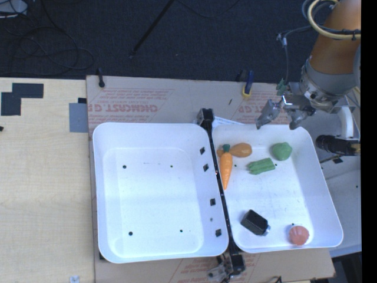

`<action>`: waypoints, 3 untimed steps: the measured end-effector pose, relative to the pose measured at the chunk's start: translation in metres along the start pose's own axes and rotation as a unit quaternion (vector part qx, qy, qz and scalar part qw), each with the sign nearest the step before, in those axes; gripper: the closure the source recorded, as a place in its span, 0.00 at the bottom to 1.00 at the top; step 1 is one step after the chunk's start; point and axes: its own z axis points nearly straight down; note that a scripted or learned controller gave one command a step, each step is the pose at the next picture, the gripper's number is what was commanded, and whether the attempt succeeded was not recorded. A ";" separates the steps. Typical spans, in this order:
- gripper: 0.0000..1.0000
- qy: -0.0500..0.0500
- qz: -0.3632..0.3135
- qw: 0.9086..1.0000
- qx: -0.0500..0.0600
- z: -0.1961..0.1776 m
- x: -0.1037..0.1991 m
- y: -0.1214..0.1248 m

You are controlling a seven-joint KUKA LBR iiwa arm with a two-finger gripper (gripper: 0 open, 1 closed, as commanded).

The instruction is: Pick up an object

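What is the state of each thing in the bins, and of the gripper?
gripper: open, holding nothing, above the right bin's far rim
carrot: lying flat by the divider
orange piece: lying beside the carrot's top
green round piece: resting free
green long piece: lying flat
black block: lying tilted
pink ball: resting free

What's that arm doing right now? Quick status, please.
Tool open, above right bin's far rim, holding nothing. Carrot, green pieces, black block lie untouched. Nothing in the way.

both white bins (153,135) are looking like smooth, slightly glossy plastic, sitting on matt brown cardboard (147,99); pale wood-grain bench top (41,175) is showing at left, dark carpet-like floor (118,28) at top.
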 end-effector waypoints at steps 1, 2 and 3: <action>0.00 0.000 -0.002 1.000 -0.009 -0.202 0.051 -0.088; 0.00 0.000 -0.002 1.000 -0.003 -0.257 0.111 -0.084; 1.00 -0.001 -0.002 1.000 0.001 -0.263 0.110 -0.083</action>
